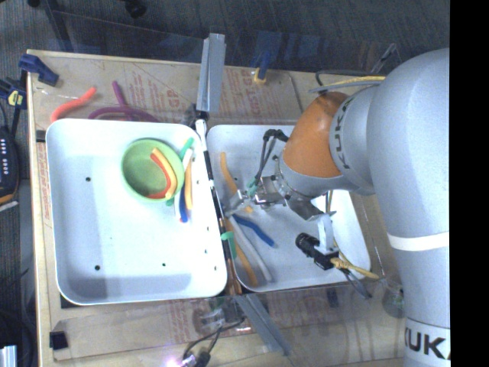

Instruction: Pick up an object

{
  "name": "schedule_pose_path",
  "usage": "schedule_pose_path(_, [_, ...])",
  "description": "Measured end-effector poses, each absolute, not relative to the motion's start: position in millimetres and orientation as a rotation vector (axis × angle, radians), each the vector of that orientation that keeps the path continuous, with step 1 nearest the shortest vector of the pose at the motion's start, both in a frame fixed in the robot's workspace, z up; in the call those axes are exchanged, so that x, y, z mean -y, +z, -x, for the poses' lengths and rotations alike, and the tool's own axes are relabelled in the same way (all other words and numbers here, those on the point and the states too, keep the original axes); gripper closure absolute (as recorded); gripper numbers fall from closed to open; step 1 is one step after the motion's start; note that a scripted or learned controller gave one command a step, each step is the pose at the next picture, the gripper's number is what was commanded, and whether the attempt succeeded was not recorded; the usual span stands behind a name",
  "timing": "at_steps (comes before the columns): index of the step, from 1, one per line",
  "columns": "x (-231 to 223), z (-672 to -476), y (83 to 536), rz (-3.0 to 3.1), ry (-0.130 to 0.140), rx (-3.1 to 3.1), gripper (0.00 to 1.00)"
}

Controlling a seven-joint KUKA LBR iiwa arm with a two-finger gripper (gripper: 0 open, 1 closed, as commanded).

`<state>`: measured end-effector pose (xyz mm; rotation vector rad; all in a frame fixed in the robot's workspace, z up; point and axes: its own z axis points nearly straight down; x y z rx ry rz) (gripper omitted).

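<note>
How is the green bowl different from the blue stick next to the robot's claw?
The green bowl is round and wide; the blue stick is long and thin. The bowl sits in the left bin with colored sticks across it; the blue stick lies slanted in the right bin.

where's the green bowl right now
The green bowl sits in the left bin, toward its upper right, with colored sticks lying across its right rim.

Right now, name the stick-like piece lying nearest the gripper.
The blue stick in the right bin, just below the gripper; the orange stick lies farther, toward the bin's top-left.
</note>
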<state>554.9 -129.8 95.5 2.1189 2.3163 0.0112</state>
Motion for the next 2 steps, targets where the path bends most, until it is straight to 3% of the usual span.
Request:
schedule_pose_path(1, [128.0, -557.3, 107.3, -2.111, 0.019, -2.322, 1.0])
schedule_pose_path(2, [73.7, -597.0, 192.2, -2.206, 0.0, -2.24, 1.0])
